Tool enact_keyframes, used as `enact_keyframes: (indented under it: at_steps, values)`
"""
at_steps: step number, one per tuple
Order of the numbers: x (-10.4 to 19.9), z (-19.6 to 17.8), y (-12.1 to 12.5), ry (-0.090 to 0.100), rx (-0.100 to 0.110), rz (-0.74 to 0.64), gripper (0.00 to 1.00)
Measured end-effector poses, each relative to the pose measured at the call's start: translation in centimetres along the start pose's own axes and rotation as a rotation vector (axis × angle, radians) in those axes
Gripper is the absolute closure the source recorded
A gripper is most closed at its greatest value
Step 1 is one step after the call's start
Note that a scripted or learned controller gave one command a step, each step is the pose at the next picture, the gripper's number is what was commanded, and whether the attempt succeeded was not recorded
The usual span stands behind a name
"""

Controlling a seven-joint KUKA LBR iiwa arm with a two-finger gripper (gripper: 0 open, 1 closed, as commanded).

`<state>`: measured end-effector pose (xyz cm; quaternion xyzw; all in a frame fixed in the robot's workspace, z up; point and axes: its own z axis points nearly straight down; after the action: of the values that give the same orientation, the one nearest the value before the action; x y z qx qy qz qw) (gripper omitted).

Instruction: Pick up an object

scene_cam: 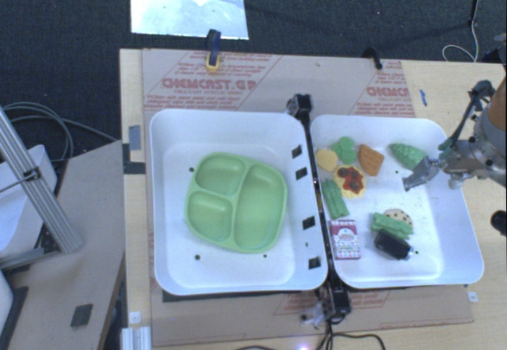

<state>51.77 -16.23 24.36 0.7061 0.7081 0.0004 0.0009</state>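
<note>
The right white bin holds several toy food pieces. Along its far side lie a yellow piece, a round green piece, an orange piece and a leafy green piece. A red and yellow slice and a long green piece lie near the left wall. A small red and white carton, a black piece and a green and brown piece lie toward the front. My gripper hangs over the bin's right half, just below the leafy green piece, with nothing seen in it.
The left white bin holds a green divided plate. A black divider with clips runs between the bins. Cardboard covers the bench behind them. The arm reaches in from the right edge.
</note>
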Motion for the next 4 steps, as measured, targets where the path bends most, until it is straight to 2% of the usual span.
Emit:
enact_keyframes:
  at_steps: [1, 2, 3, 4]
  values:
    - [3.6, 14.2, -2.5, 0.000, 0.002, 0.000, 0.00]
    - [-1.8, 15.9, 3.9, -0.003, -0.006, 0.002, 0.00]
    - [-3.8, 15.7, 14.4, -0.004, -0.010, -0.005, 0.00]
    - [4.6, 15.9, 6.5, 0.003, 0.005, -0.004, 0.00]
